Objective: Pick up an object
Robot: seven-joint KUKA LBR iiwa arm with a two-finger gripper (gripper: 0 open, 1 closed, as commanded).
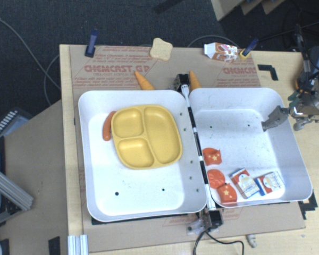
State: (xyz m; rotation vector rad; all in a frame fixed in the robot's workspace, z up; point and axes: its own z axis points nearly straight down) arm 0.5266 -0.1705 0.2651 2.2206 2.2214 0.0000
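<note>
End effector (279, 118) above right bin (239, 108)

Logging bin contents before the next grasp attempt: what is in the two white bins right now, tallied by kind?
Yellow divided plate: 1
Hot dog sausage: 1, beside the plate in the left bin
Red tomato-like pieces: 3, right bin
Small cartons: 2, right bin
Total: 7

Yellow tray (147, 136), white bins (95, 185)
</note>
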